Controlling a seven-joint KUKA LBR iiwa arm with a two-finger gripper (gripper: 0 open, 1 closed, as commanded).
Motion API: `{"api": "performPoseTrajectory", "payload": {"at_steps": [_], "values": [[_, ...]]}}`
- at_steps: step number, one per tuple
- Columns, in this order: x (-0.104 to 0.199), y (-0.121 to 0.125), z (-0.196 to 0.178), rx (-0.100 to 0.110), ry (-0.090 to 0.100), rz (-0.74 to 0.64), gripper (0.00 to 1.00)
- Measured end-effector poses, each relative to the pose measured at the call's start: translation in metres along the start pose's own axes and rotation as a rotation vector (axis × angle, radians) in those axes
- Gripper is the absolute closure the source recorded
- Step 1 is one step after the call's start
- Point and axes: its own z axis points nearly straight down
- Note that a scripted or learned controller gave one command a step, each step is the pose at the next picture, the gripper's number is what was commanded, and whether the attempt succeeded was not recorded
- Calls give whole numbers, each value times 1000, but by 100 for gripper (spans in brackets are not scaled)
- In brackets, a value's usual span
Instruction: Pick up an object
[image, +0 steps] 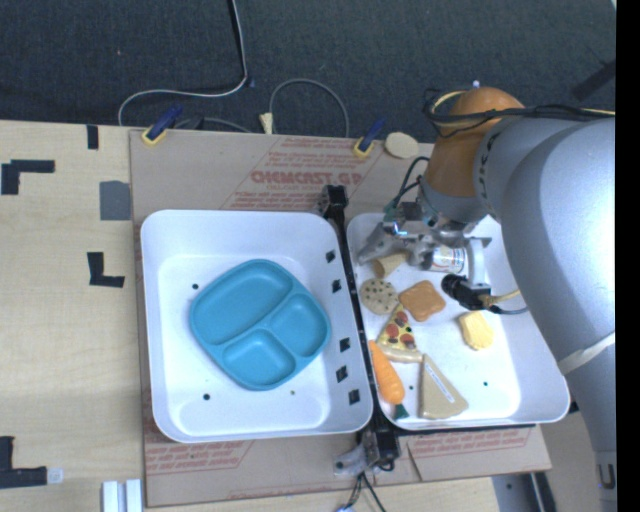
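Gripper (385, 250) sat low over the far-left corner of the right bin (530, 405), w/ arm reaching in from the right; can't tell jaw state, nothing visibly gripped. Likely targets lay just beside it: a tan piece (388, 267), cookie (378, 294), toast (423, 300). Pizza slice (401, 337), carrot (388, 372), cheese (477, 331) sat nearer. Blue divided tray (260, 322) filled the left bin (165, 300), prob. as drop-off.

Both white bins (160, 300) smooth glossy plastic, blue divided tray (260, 322) matt plastic, sheet under bins (290, 175) printed brown cardboard, bench (60, 340) pale wood grain, arm shell (560, 230) smooth satin grey, gripper (400, 240) bare shiny metal, backdrop (100, 50) dark rough cloth
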Motion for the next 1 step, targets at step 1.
{"api": "performPoseTrajectory", "payload": {"at_steps": [1], "values": [[1,0,0,0,-2,2,0]]}}
